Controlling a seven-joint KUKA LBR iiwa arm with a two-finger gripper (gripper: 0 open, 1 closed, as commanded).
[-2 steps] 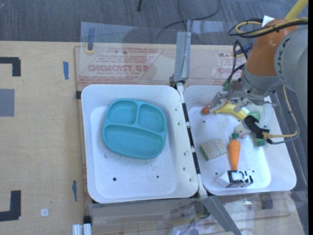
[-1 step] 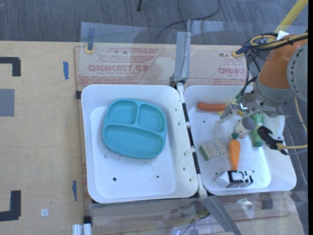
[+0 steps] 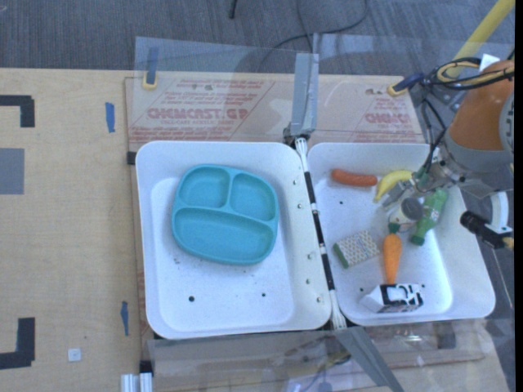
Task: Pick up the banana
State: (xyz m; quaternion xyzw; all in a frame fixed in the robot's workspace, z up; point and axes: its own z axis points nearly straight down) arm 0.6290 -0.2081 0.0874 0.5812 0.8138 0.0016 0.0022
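The banana (image 3: 391, 182) is small and yellow and lies in the far part of the right bin (image 3: 466, 288), its curve running from lower left to upper right. The arm comes in from the right, its orange band above the bin's far right corner. My gripper (image 3: 411, 196) hangs low just right of the banana's near end, close to it or touching it. From this slant I cannot see whether anything is held.
Around the banana in the right bin lie a red-orange sausage (image 3: 354, 178), a green bottle (image 3: 430, 216), a carrot (image 3: 392, 256), a checkered sponge (image 3: 355, 247) and a black-and-white carton (image 3: 395, 296). The left bin (image 3: 163, 300) holds a blue divided plate (image 3: 225, 216).
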